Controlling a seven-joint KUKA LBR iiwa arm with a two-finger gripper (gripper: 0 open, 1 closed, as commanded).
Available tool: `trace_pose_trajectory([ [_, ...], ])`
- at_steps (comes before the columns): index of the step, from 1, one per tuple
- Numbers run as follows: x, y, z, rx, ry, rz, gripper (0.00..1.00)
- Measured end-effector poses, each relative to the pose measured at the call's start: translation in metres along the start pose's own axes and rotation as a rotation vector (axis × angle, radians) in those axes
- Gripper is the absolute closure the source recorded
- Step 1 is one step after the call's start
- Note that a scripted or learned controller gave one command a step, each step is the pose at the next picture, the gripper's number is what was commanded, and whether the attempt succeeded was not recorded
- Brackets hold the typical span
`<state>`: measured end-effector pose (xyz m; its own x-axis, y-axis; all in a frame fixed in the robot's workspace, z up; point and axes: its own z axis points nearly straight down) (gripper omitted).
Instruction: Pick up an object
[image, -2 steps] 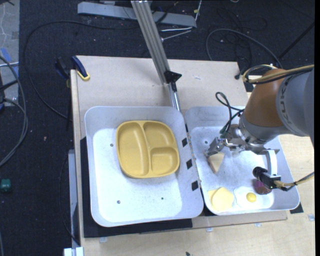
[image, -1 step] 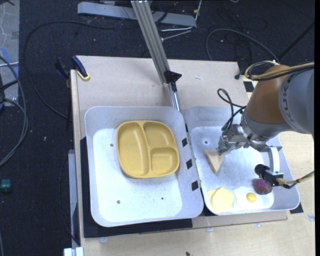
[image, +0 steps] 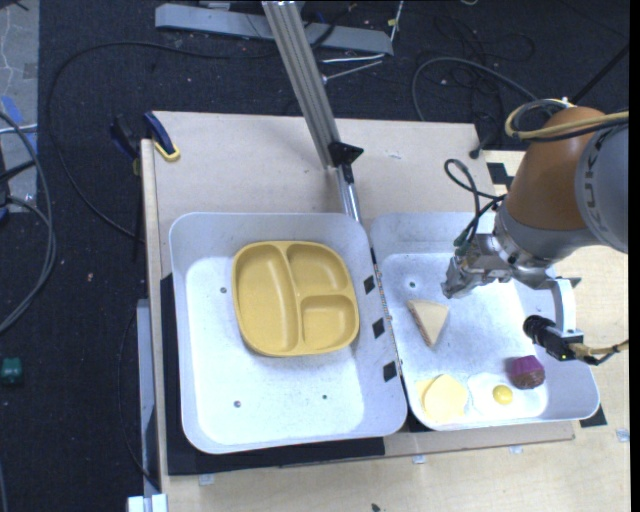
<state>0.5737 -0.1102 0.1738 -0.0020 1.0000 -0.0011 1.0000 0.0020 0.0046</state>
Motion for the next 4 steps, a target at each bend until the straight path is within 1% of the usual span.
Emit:
trace_pose_trajectory([
  [1, 0.003, -0.001, -0.063, -0.003, 0.0, -0.001, 1.0],
  [2, 0.003, -0.001, -0.07, 0.002, 0.001, -0.001, 1.0],
  [3, 0.056, 0.024, -0.066, 0.002, 0.002, -0.006, 1.0],
  [4, 0.1, 0.034, -0.058, 0.004, 0.001, -0.005, 1.0],
])
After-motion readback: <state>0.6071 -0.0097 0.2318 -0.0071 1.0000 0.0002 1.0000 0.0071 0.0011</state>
